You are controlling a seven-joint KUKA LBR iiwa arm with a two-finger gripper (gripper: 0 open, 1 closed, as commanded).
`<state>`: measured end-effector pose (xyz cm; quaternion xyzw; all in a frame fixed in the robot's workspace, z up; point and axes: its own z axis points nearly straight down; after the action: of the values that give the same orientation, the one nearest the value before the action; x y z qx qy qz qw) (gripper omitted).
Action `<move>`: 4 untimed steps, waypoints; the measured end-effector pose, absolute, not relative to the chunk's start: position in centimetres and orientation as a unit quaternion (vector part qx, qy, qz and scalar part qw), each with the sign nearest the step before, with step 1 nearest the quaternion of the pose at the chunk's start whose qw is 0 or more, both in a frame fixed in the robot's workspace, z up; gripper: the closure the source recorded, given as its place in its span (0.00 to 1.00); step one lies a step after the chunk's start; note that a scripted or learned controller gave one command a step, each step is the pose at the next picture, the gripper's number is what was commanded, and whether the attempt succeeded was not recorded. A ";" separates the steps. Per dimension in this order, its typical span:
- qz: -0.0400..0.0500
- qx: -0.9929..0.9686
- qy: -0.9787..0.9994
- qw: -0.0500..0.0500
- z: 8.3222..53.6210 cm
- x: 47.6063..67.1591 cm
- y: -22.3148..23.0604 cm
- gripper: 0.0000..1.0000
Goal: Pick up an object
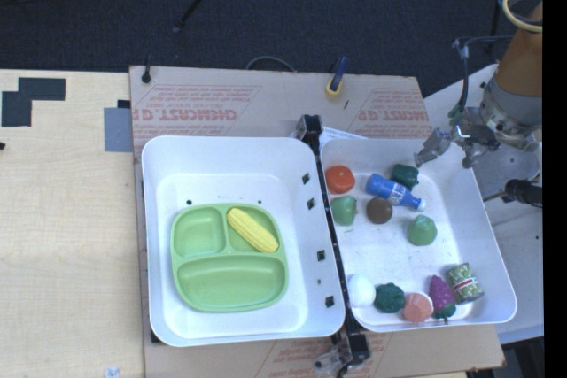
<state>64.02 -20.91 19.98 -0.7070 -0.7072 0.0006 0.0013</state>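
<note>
Jaws point(452, 140) sit splayed apart, nothing between them, hovering over the far right corner of the right bin point(483, 212). One finger point(429, 149) slants toward the bin floor; the other is hard to separate from the wrist clutter.

Closest candidate: dark green toy point(405, 174), just beside the jaws, down and to the left of them. Touching it further left, the blue bottle point(391, 189), lying flat, long axis running left-right with a slight slant, cap end nearer the jaws. My read: that pair is the obvious target, short drop plus a small shift left. The two touch, so closing on one may shove the other.

Further out from the jaws:
- brown ball point(380, 211) and green round piece point(344, 210), below-left of the bottle
- orange-red piece point(340, 180), left of the bottle, near the divider
- light green piece point(423, 231), straight below, standing apart, looks like the cleanest isolated grasp
- cluster at the near edge, well apart from the jaws: white ball point(361, 289), dark green lump point(389, 297), pink disc point(416, 307), purple piece point(441, 292), striped can point(464, 282)

Left bin point(159, 235), farthest away: green tray point(230, 283) with corn cob point(252, 229) lying diagonally in it.

Nothing picked yet.
</note>
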 end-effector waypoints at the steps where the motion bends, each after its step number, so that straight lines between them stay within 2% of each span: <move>1: 0.002 -0.705 -0.709 0.003 13.6 64.2 -20.4 0.00; 2: 0.000 -0.706 -0.708 0.000 10.1 64.3 -20.3 0.00; 3: 0.001 -0.705 -0.709 0.001 11.0 64.3 -20.3 1.00; 4: -0.001 -0.706 -0.708 -0.001 17.3 64.3 -20.2 1.00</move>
<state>64.29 -20.24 17.29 -0.7064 -0.7078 -0.0006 -0.0011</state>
